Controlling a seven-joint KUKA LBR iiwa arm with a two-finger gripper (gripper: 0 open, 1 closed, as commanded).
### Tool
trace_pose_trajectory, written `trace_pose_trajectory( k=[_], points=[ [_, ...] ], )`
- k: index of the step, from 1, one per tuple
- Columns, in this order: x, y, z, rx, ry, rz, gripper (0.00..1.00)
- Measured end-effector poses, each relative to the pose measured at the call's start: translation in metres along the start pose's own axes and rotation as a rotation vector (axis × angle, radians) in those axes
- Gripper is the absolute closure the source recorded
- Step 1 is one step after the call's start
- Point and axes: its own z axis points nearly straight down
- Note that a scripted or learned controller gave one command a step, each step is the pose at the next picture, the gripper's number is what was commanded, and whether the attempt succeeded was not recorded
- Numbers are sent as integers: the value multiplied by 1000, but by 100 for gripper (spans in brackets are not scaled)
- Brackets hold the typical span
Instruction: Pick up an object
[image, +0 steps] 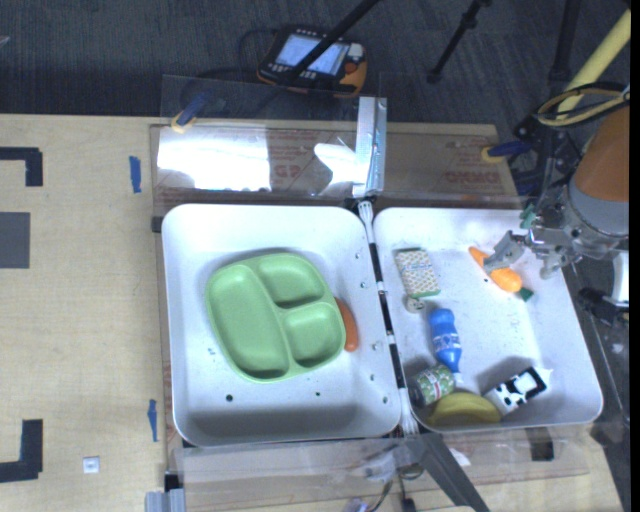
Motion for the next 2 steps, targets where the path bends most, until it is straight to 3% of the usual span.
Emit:
trace_pose_trajectory(
  k=[1, 2],
  points=[
    [-4, 19, 59, 0, 7, -61, 0],
    [-5, 19, 49, 0, 3, -62, 100]
  ],
)
